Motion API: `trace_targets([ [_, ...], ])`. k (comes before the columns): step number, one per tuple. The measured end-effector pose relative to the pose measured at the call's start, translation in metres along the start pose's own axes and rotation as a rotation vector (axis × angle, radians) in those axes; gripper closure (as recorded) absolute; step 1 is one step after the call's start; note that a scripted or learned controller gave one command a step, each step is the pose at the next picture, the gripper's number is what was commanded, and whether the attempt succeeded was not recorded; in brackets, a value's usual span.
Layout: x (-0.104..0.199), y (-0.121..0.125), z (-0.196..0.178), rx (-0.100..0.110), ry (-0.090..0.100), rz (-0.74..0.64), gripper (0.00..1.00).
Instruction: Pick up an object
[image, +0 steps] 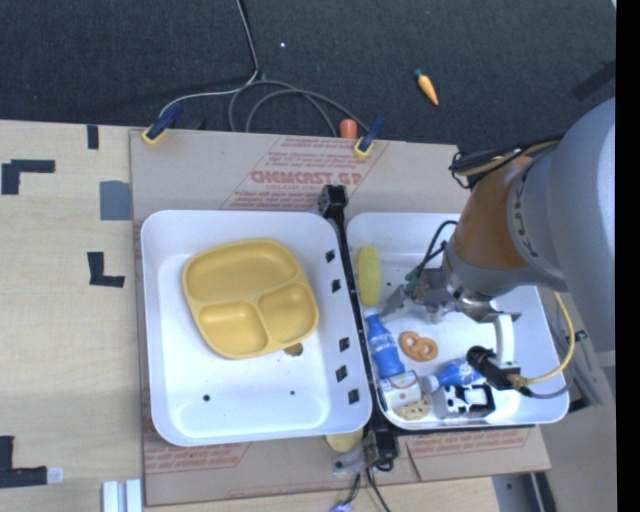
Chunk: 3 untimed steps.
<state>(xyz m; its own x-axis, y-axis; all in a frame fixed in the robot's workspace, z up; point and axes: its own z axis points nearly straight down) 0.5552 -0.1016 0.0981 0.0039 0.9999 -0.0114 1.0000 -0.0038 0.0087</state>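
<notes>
The claw (425, 292) is hovering low at centre right, over the right bin (545, 330); its grip I cannot tell. Just below, a twisted pretzel (418, 347) is lying beside a glossy blue bottle (381, 345). Left, a yellow plastic divided plate (250, 297) is sitting.

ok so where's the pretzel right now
In the camera view the pretzel lies on the floor of the right bin, just right of the blue bottle and below the arm's wrist.
</notes>
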Motion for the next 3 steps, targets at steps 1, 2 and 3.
trace_targets([
  [1,-0.002,0.094,0.013,0.003,-0.006,-0.005,0.00],
  [2,-0.004,0.107,0.014,0.040,0.000,-0.006,0.00],
  [3,-0.021,-0.022,0.011,0.006,0.009,0.001,0.00],
])
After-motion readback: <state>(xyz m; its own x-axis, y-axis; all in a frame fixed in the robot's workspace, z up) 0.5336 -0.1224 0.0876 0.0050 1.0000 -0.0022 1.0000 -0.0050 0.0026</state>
